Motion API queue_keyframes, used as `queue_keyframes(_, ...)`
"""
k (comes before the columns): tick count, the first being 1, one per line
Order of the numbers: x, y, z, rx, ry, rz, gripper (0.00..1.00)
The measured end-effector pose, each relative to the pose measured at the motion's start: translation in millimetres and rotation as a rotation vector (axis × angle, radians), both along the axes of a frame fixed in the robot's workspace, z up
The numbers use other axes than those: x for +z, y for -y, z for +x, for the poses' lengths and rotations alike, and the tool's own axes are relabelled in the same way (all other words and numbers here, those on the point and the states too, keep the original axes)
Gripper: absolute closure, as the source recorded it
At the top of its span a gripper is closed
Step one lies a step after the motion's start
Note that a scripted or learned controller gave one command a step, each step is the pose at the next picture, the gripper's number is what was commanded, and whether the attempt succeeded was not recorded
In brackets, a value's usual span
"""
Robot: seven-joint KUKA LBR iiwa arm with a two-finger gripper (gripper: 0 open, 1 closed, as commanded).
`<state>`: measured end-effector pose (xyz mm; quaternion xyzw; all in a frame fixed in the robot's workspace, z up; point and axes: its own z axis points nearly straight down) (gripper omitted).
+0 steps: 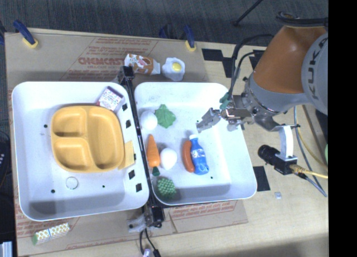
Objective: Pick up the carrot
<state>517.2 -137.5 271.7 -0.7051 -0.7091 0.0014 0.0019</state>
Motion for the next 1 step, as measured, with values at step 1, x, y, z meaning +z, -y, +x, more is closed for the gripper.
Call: queue_keyframes(1, -75.3, -39.7, 6.8, -0.17, -0.002, -0.001, 0.0)
